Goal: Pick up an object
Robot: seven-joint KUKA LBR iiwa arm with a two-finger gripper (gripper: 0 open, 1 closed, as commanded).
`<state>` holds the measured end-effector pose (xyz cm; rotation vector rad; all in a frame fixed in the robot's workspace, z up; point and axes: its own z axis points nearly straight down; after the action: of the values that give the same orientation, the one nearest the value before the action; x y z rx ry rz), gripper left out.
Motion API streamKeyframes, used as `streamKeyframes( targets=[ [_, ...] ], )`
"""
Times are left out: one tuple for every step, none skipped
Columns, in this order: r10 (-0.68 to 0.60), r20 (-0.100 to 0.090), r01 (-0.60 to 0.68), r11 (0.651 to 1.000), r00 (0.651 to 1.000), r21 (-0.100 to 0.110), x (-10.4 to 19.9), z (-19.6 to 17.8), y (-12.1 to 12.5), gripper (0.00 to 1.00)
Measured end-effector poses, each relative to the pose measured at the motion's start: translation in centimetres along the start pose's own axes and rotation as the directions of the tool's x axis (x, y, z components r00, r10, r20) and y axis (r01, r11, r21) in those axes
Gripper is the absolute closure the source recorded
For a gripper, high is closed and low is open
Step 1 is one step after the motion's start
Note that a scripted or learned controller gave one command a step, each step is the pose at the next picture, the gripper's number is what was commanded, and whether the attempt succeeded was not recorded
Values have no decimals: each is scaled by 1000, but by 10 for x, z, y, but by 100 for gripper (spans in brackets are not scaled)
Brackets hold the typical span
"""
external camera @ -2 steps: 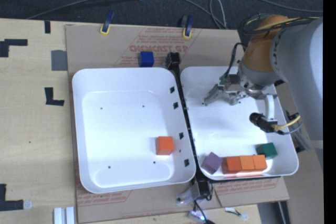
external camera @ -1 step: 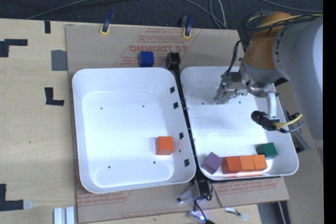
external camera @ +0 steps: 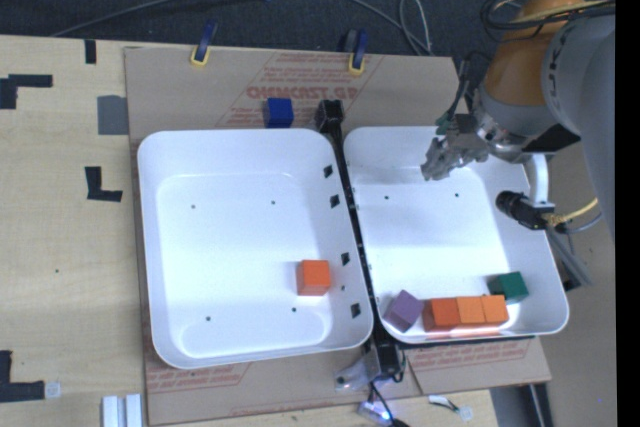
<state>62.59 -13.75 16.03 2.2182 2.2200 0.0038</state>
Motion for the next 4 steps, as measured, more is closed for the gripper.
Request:
streamKeyframes(
  targets=[
    [0, 0, 0, 1000, 1000, -1, -1, -63, 1, 100],
    [1, 0, -1, 1000, 1000, 3, -1, -88, 1, 100],
    [-3, -2, 3, 1000, 1000, 5, 49, -75, -1, 100],
    [-3, -1, 3, 1000, 1000, 5, 94, -75, 0, 100]
  ],
)
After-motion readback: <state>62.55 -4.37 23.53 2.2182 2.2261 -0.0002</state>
